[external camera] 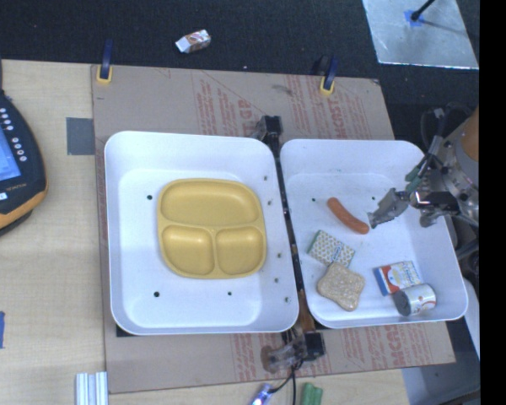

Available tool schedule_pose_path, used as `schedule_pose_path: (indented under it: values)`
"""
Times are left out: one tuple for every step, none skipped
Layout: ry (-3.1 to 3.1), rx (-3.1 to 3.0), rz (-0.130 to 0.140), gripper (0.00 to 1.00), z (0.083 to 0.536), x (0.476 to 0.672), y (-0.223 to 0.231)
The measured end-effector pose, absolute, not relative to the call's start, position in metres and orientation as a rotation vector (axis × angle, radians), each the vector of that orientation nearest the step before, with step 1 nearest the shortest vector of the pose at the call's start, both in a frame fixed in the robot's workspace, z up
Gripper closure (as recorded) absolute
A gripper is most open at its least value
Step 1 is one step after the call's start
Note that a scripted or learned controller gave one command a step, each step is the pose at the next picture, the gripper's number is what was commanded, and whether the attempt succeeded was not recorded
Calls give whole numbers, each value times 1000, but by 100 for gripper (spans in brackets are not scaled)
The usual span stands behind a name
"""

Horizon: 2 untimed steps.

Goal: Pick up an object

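The right bin (pixel 320 160) holds an orange-red sausage (pixel 347 215), a small checkered packet (pixel 331 247), a tan slice of bread (pixel 341 285), a small red-and-blue carton (pixel 396 275) and a silver can (pixel 416 299) lying on its side. My gripper (pixel 406 215) hangs over the right half of this bin, just right of the sausage. Its two dark fingers are spread open, with bare bin floor between them. The left fingertip (pixel 383 213) is close to the sausage's right end, and I cannot tell if they touch.
A yellow divided plate (pixel 211 228) lies in the left bin (pixel 126 154). A teach pendant (pixel 4 167) sits at the bench's left edge. Clamps (pixel 327 74) hold the cardboard at the back. A small wrapper (pixel 193 40) lies on the dark floor.
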<state>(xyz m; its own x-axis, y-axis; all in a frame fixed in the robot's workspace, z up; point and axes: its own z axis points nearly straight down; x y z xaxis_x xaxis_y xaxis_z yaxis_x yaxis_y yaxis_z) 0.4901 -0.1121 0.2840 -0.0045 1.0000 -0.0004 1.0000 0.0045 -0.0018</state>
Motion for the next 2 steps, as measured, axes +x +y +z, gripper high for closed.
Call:
schedule_pose_path:
  values:
    - [-2225,-2213,8,0,137,561,-117]
    - [-2227,-2214,6,0,91,608,-117]
